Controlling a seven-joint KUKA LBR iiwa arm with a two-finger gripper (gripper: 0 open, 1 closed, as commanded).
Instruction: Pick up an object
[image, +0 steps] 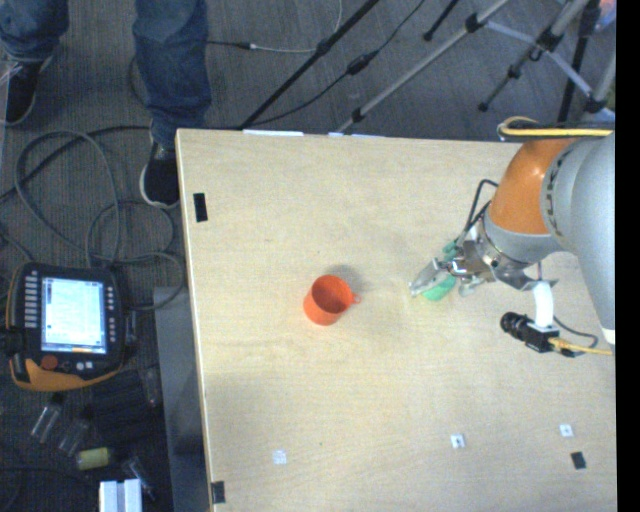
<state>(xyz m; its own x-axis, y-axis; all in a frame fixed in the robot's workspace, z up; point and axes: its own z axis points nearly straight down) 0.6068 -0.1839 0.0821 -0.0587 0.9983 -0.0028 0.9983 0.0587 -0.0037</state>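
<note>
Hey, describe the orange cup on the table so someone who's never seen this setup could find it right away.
Start at the large pale wooden tabletop. Near its middle, left of the grey and orange robot arm's gripper, sits a small orange plastic cup with its handle toward the gripper. It stands alone on bare wood, larger than the small green object at the gripper.

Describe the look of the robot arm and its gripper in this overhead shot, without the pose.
The arm is rounded and grey, with a broad orange band above the wrist. The gripper is a small metallic, silvery assembly with green showing at its tip. A thin dark cable loops along the wrist, and a black cylindrical part with a white bracket and a yellowish lead hangs beside it.
</note>
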